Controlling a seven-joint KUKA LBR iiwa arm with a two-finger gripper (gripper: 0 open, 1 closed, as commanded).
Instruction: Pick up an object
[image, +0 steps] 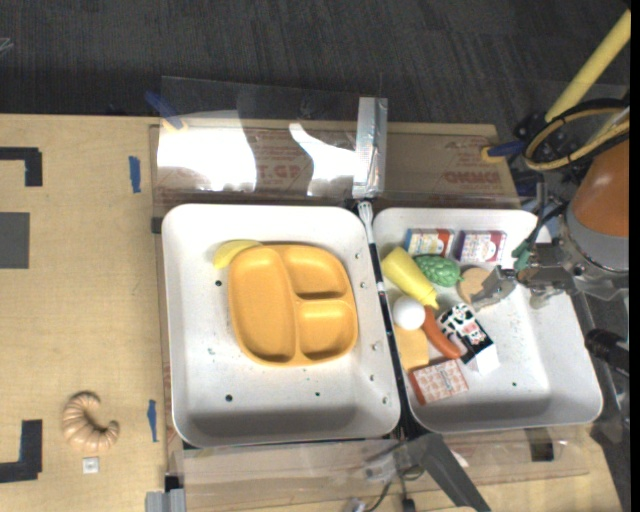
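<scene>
The arm reaches in over the right bin (560, 400), its claw (497, 287) hanging low just above the clutter packed along that bin's left wall; whether the claw is open or shut cannot be told at this size, and nothing can be seen caught in it. Closest to it are a tan round piece (474, 279), a green leafy toy (437, 269) and a black-and-white patterned block (464, 327), with a yellow bottle shape (410, 275), a white ball (408, 315) and an orange carrot-like stick (440, 335) beside them, all touching or nearly so. The left bin (190, 300) carries a yellow divided tray (292, 302). To do the pick well, I would settle on one item with free flanks, probably the patterned block, centre over it, descend straight and close across its narrow side, since neighbours may easily get pinched or nudged.
</scene>
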